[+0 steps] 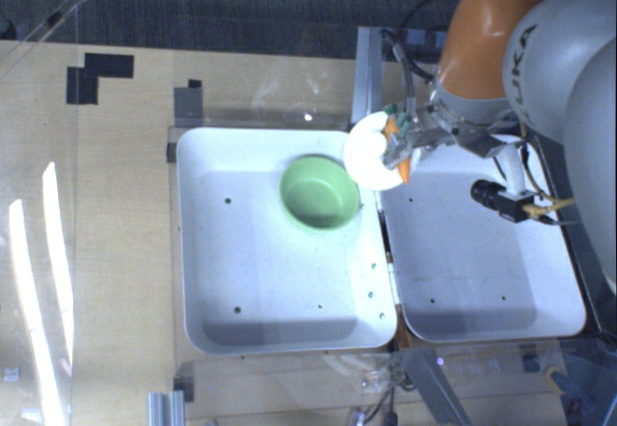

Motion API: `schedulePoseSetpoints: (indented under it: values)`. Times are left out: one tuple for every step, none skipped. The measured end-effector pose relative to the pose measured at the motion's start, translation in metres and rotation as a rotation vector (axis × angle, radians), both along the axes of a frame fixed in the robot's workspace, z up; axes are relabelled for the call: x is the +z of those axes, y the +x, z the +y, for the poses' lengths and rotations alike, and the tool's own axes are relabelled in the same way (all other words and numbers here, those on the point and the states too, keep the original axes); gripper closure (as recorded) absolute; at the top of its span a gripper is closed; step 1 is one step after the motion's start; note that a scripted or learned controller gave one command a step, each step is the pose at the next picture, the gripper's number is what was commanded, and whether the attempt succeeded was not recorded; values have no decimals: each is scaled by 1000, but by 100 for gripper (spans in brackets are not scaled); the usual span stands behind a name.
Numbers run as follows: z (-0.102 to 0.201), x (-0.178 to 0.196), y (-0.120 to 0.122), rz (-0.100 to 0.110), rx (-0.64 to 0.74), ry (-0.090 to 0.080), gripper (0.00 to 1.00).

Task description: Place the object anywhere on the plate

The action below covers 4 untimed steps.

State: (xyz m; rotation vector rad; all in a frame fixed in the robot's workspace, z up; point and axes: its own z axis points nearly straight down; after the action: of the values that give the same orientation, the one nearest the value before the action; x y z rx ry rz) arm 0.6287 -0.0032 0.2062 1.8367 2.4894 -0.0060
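Orange, small and partly hidden, the object [404,167] sits at the tip of the gripper [398,152], against the right edge of a round white plate [368,160]; whether the claw is spread or pinching it I cannot tell. That plate is at the far end of the seam between the two shallow white bins. A green round bowl [321,193] rests in the left bin [241,299], just beside the plate. The right bin [482,299] lies under the grey arm [569,77].

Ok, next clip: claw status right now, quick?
Claw: over the divide between the two bins, against a white plate, with something orange at its tip. Open or closed cannot be told.
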Motion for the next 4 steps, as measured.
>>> schedulePoseSetpoints:
  values:
    - [1, 0, -1, -2, -7, 0, 100]
    - [5, 1, -2, -5, -30, 0, 100]
    - [5, 1, -2, -3, 1, -2, 100]
    - [6, 1, -2, -4, -15, -1, 100]
